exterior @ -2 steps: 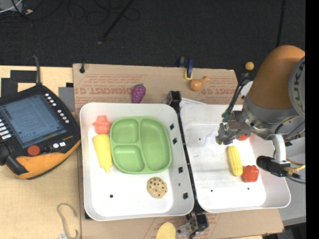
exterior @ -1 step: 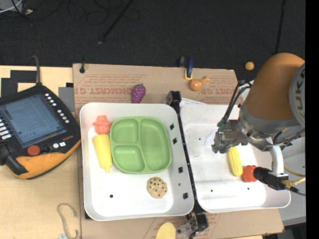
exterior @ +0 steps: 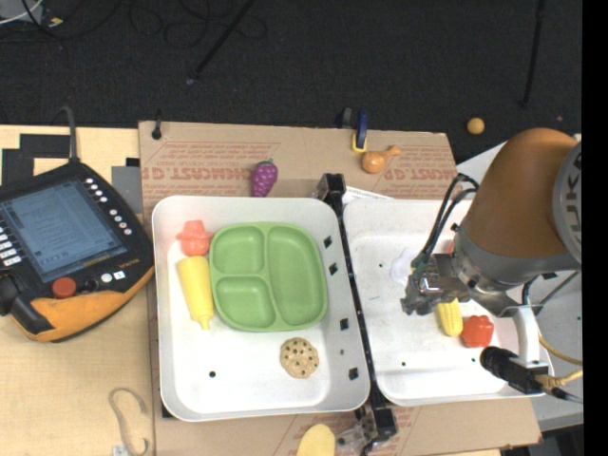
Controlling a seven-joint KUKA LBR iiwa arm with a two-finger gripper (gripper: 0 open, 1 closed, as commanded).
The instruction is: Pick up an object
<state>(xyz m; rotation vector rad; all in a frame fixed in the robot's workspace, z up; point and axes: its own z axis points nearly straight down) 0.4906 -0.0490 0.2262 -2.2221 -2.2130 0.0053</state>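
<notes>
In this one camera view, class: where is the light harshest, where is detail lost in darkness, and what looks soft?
Camera view: the right bin floor glares near-white; the dark background above the bench swallows detail; the gripper looks murky and soft; the green plate is evenly lit.

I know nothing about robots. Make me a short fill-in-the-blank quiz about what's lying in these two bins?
The green tray lies in the ___ bin.
The cookie lies in front of the ___.
The gripper hangs over the ___ bin.
The mustard bottle beside the tray is coloured ___.

Missing words: left; tray; right; yellow
</notes>
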